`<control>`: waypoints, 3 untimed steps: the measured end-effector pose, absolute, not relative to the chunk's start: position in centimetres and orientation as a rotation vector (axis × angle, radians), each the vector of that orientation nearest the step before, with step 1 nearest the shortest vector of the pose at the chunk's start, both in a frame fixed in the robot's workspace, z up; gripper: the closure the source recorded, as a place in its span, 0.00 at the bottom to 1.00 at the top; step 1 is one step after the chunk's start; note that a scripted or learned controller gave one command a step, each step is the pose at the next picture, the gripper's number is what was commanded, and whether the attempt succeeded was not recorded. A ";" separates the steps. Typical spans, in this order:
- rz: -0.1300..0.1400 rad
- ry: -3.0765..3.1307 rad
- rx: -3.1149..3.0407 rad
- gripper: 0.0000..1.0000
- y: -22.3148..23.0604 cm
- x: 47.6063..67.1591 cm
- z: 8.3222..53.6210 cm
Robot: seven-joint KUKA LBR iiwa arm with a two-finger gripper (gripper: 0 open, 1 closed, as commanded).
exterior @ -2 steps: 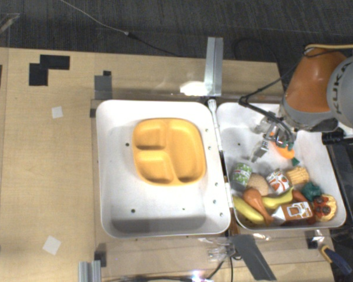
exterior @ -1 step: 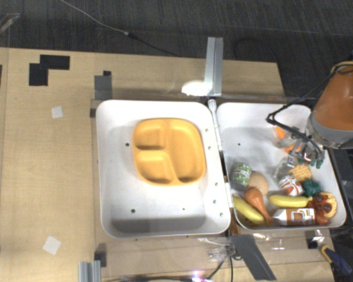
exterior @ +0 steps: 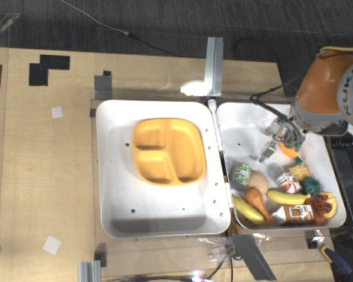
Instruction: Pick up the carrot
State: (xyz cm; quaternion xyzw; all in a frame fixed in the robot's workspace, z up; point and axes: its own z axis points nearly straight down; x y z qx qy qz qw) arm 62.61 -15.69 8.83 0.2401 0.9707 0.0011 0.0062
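Note:
The carrot (exterior: 258, 202), orange and tapered, lies near the front of the right bin (exterior: 241, 128), between a yellow banana (exterior: 247, 210) and a second banana (exterior: 287, 197). My gripper (exterior: 278, 141) hangs over the middle of the same bin, up and to the right of the carrot and well apart from it. A small orange and green thing (exterior: 289, 150) shows just under the gripper's right side, partly hidden by it. I cannot make out what it is or whether it is held.
The left bin (exterior: 112, 175) holds a yellow divided plate (exterior: 166, 150). Crowding the right bin's front are a green can (exterior: 241, 173), a tan round item (exterior: 258, 183), a small jar (exterior: 289, 183), corn (exterior: 300, 171), a green toy (exterior: 310, 185) and a flat packet (exterior: 297, 213).

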 end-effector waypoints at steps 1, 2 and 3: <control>0.002 3.054 0.673 0.00 -14.0 57.8 9.0; 0.008 2.870 1.249 0.00 -10.1 62.0 8.8; -0.006 2.907 1.213 0.00 -9.9 66.2 8.8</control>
